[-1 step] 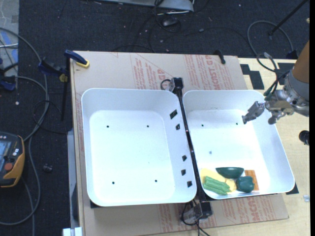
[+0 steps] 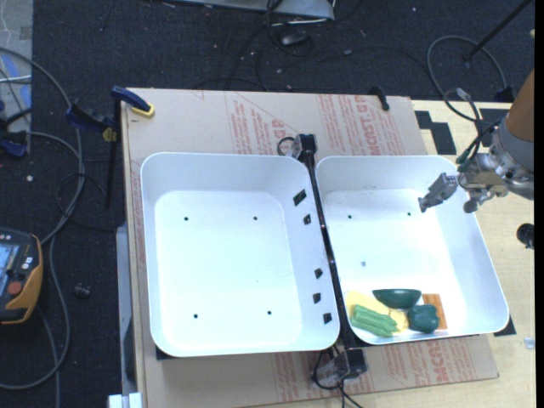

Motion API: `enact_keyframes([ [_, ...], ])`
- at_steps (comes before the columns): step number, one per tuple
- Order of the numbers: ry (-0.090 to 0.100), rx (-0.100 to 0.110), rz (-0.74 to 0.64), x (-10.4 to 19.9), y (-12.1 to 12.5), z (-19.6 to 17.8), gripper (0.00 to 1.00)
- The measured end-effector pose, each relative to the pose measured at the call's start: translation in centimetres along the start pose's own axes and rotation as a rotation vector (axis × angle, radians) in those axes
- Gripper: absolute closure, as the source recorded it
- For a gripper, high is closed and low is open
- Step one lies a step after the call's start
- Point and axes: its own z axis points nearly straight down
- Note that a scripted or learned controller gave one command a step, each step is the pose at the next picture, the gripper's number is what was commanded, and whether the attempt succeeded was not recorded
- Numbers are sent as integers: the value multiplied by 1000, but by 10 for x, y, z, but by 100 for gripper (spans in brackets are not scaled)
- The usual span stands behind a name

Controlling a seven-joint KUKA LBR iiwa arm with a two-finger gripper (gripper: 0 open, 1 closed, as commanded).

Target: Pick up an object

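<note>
The right bin [image 2: 399,177] holds a small pile at its near edge. In it lie a light green ridged piece [image 2: 372,320], a dark green bowl-shaped piece [image 2: 397,297], a teal lump [image 2: 423,318], a yellow flat piece [image 2: 360,301] and an orange block [image 2: 434,301]. My gripper [image 2: 454,195] hangs over the right bin's far right rim, well away from the pile. It is open and nothing sits between its fingers [image 2: 436,190].
The left bin [image 2: 161,177] lies beside the right one, with a black divider strip [image 2: 321,236] between them. Both rest on a cardboard sheet [image 2: 255,117]. Cables and a yellow-handled clamp [image 2: 134,101] lie at the far left.
</note>
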Motion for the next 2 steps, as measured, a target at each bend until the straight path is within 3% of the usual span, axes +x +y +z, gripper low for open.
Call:
enact_keyframes([
  [2,1,4,0,5,-1,86,0],
])
